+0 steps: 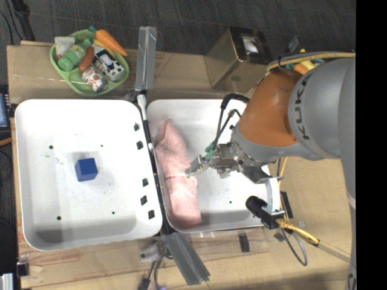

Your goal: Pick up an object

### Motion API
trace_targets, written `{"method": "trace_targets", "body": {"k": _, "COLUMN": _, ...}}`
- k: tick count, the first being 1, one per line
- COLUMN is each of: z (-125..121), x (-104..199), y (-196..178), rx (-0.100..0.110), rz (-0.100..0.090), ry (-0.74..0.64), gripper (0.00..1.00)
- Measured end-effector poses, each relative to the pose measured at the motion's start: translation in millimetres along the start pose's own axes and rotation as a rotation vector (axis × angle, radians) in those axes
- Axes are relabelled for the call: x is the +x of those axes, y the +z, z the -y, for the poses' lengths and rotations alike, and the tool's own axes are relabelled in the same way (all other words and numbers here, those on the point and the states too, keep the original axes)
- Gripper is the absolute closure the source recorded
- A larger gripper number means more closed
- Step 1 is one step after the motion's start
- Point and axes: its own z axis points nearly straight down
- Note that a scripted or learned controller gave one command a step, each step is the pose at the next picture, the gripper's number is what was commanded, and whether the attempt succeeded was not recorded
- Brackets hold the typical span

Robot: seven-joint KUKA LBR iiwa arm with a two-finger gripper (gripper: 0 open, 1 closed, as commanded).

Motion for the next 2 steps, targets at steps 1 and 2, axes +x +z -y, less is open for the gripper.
{"method": "trace_targets", "body": {"k": 1, "z": -27.6, "x": -32.5, "y": 103.5, "rx": -0.012, "rz": 0.0, "ry": -0.163, "gripper": 0.0}}
{"method": "trace_targets", "body": {"k": 2, "z": -107.2, "x": -19.2, "y": 102.5, "rx": -0.013, "rz": 0.006, "ry": -0.493, "gripper": 0.0}}
